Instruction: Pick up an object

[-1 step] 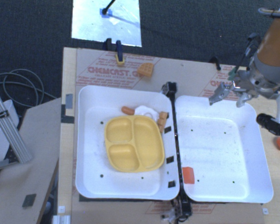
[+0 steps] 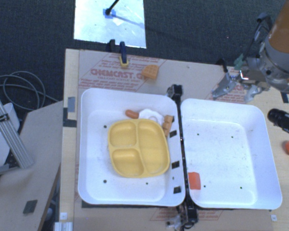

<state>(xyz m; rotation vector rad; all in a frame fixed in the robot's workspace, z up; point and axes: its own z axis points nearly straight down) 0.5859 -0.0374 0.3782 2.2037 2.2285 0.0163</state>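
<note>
Candidate objects: small orange-red block lies alone at the near-left corner of the right white bin, close to the wall shared with the left white bin. The open floor round it would make it the easiest pick, in my judgement.

Left bin holds a yellow plastic three-compartment tray, sitting slightly rotated in the middle. Just beyond its far edge: a small orange sausage-shaped piece, a white rounded piece and a tan stubby piece, all crowded against the tray rim. Harder to reach cleanly.

Pincer hangs above the far edge of the right bin, well apart from every object. Whether it is released or clenched cannot be told; nothing is seen in it. The grey arm with orange band enters from the far right.

Surface: pale wood bench with a printed cardboard sheet under the bins; a waffle-like tan piece rests on it. Dark carpet beyond, with loose cables.
</note>
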